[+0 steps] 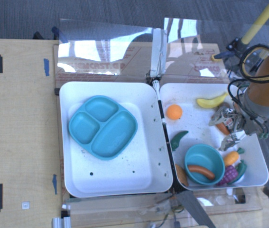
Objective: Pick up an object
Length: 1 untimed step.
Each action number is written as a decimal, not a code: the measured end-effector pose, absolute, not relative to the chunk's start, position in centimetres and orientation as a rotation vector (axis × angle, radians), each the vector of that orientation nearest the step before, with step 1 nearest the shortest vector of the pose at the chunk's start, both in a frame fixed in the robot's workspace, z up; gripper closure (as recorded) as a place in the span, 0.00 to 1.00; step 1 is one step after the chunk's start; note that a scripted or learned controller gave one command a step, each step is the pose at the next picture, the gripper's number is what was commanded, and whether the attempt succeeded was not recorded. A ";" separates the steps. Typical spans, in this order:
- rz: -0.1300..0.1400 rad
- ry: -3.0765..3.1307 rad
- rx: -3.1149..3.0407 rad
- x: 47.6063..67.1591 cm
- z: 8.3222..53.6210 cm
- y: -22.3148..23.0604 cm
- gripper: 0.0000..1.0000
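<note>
Over in the right bin point(260, 175), the gripper point(229, 127) hangs among a banana point(210, 101), orange ball point(174, 112) and teal bowl point(204, 163); I cannot tell its jaws' state.

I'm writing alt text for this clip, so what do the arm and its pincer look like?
The arm enters from the right: a rounded grey body with a broad orange band above the wrist. Black cables loop around its upper part. The pincer is a small cluster of bare silvery-grey metal parts, with dark fittings where it joins the wrist. No markings are readable on it.
</note>
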State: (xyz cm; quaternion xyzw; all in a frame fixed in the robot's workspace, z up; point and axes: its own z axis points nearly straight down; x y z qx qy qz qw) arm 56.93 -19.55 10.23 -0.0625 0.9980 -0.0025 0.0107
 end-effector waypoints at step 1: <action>-0.003 3.130 -0.099 57.5 8.9 -17.4 0.00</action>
